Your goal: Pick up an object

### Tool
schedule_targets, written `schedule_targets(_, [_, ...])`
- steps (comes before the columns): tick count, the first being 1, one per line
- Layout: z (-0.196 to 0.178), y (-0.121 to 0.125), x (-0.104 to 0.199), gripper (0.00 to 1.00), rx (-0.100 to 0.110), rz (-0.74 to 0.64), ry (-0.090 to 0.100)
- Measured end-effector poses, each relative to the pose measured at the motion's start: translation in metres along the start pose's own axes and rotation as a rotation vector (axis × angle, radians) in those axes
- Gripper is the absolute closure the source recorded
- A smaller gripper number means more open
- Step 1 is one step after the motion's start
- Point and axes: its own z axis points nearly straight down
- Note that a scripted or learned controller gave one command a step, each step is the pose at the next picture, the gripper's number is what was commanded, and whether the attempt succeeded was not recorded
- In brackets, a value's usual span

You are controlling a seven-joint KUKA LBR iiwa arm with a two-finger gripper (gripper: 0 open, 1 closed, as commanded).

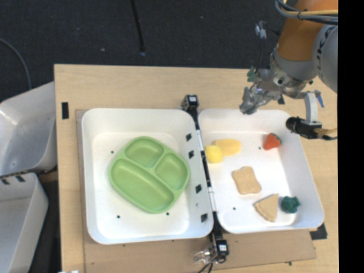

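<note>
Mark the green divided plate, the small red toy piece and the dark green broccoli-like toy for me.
Green divided plastic plate point(149, 175): camera view, point on the long lower compartment.
Small red toy piece point(272, 141): camera view, point on its middle.
Dark green broccoli-like toy point(290, 203): camera view, point on its top.

From my console: open floor mid right bin point(301, 152), ringed by yellow pieces point(223, 149), cracker point(246, 181), wedge point(267, 207), strawberry point(272, 141).

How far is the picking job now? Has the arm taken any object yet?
Nothing looks picked yet. The gripper hangs over the far rim of the right bin, with nothing seen between its fingers. The yellow pieces, red item, two tan pieces and green item all lie in that bin. The whole pick is left.
</note>
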Motion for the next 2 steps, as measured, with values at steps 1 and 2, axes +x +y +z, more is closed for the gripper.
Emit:
schedule_targets(1, [-0.007, -0.008, 0.056, 1.00, 0.000, -0.001, 0.001])
schedule_targets(2, [-0.009, -0.018, 0.104, 1.00, 0.001, -0.001, 0.001])
